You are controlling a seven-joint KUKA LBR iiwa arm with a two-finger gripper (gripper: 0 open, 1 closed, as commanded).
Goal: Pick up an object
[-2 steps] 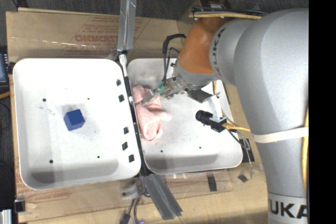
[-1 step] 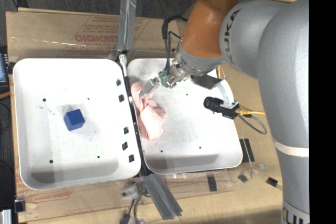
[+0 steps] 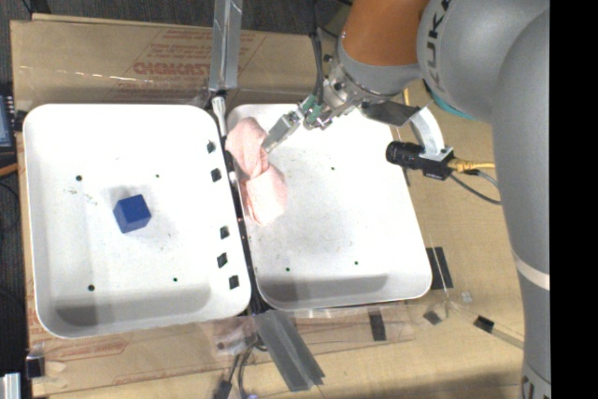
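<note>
A pink crumpled cloth [image 3: 256, 171] lies against the left wall of the right bin [image 3: 374, 271]. A small blue cube [image 3: 132, 212] sits in the left bin [image 3: 56, 201], left of centre. My gripper [image 3: 273, 141] reaches down from the upper right into the right bin. Its tip touches or hovers at the upper right edge of the pink cloth. The view does not show the cloth between the fingers.
A metal bar [image 3: 225, 42] stands upright behind the divide between the bins. Black clips [image 3: 224, 234] run along the shared bin walls. Cardboard [image 3: 112, 51] lies behind the bins. The grey arm [image 3: 486, 23] covers the upper right.
</note>
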